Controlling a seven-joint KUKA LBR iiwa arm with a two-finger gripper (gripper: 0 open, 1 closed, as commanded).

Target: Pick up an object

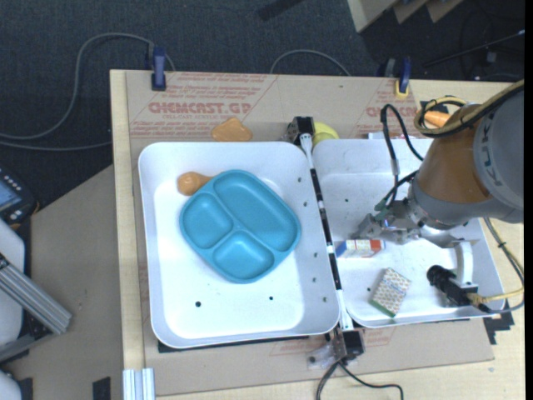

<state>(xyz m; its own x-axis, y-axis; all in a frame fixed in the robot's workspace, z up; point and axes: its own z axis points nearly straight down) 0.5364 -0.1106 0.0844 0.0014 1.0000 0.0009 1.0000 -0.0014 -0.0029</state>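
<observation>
- Small red-and-white box is lying in the right bin; its label is unreadable.
- Claw is hovering beside it; grip state cannot be determined.
- Bench is showing "CHEMCAST GP" print.

blue divided plate, white bins, checkered packet

The two white bins look like smooth, faintly glossy plastic. The blue divided plate is smooth, matt plastic. Under them lies brown paper-masked sheet printed in red, on a pale wood-look tabletop. The arm's orange band has a satin sheen; the floor is dark, rough carpet.
</observation>
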